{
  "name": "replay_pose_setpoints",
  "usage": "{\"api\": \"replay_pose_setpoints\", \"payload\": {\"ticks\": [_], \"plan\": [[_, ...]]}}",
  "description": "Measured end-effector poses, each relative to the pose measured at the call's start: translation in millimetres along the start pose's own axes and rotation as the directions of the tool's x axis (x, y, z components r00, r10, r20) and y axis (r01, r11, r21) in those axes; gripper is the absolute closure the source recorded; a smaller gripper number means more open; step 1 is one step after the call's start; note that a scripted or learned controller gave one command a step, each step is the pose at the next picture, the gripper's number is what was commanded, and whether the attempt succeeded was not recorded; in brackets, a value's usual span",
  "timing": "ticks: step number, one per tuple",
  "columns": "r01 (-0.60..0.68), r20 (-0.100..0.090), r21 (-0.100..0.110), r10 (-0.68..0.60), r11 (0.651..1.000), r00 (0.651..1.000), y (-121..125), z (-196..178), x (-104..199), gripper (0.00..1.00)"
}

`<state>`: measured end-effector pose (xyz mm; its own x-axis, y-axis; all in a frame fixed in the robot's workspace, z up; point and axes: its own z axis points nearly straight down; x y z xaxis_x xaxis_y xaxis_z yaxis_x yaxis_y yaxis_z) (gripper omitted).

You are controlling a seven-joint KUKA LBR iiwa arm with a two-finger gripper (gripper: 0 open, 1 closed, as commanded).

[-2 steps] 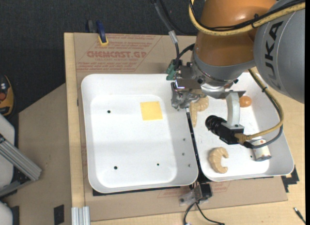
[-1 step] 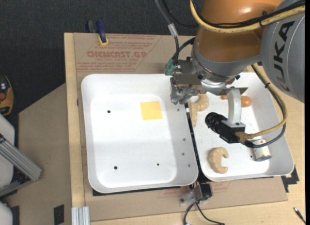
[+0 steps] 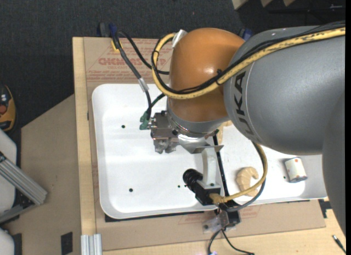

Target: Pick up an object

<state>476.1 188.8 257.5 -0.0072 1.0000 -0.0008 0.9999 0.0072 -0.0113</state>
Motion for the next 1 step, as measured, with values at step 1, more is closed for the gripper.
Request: {"api": "replay_pose_setpoints", "payload": {"ticks": [1], "plan": [[-0.001, -0.008, -0.026, 0.001, 1.000, 1.000, 23.7, -120.3, 38.3, 1.00]]}}
